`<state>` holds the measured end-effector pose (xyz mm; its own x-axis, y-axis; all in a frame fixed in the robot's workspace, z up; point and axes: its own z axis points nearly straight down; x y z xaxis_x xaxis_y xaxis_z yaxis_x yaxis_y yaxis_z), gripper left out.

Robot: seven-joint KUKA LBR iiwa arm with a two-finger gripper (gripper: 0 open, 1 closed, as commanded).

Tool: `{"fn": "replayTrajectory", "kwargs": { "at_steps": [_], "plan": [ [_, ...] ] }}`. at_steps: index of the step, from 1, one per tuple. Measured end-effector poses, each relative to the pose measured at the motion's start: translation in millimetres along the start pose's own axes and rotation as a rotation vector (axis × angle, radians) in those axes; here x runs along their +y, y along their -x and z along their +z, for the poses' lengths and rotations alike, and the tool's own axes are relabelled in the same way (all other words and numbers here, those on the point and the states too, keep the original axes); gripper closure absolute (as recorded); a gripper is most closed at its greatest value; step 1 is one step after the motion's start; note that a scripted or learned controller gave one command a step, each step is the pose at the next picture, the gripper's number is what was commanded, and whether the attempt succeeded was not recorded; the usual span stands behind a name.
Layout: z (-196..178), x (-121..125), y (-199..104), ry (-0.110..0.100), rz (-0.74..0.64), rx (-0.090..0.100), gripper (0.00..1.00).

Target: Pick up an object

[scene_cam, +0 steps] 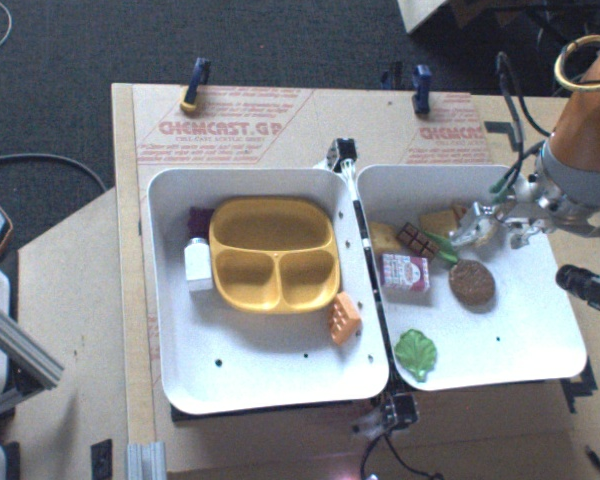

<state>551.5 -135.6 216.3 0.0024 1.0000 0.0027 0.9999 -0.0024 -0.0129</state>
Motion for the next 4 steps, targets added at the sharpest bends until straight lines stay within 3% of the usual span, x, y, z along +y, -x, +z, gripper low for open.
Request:
{"fn": "replayTrajectory", "kwargs": {
  "at_steps": [1, 3, 4],
  "plan": [
    [-6, 2, 0, 0.011, -0.002, -0.002, 0.00],
    [82, 5, 2, 0.006, -0.002, 0.000, 0.00],
    [129, 9, 1, 0.015, -0.003, 0.001, 0.00]
  ]
}}
